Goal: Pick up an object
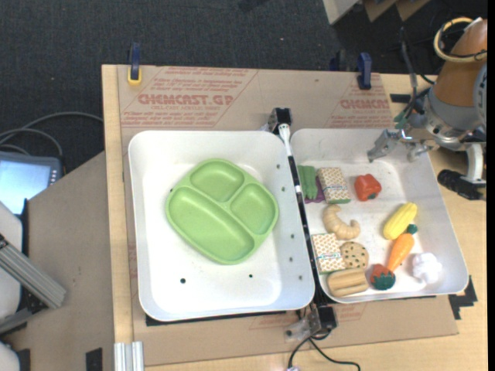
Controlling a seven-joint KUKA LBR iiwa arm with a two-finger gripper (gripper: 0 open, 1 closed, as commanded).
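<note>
We see the arm (456,68) reaching in from the right, its jaws spread and pinching nothing. The gripper (398,144) hovers over the far right corner of the right bin (448,242), above bare white floor.

The pieces we might pick all lie in that right bin. Nearest the gripper is a red pepper (367,186), a little toward us and to its left. Beside the pepper, further left, sit a patterned cracker box (334,184) and a green vegetable (308,182) along the bin's left wall. In the middle we find a tan croissant (340,223), and to its right a yellow corn cob (399,219) with a carrot (400,250) just below it. Along the near edge lie a second patterned box (328,253), a cookie (353,253) touching it, a bread roll (347,282), a strawberry (382,277) and a white lumpy piece (425,267).

The left bin (155,277) holds a green divided plate (222,210), well apart from the gripper. Both bins rest on a brown board (193,95) on the bench.
</note>
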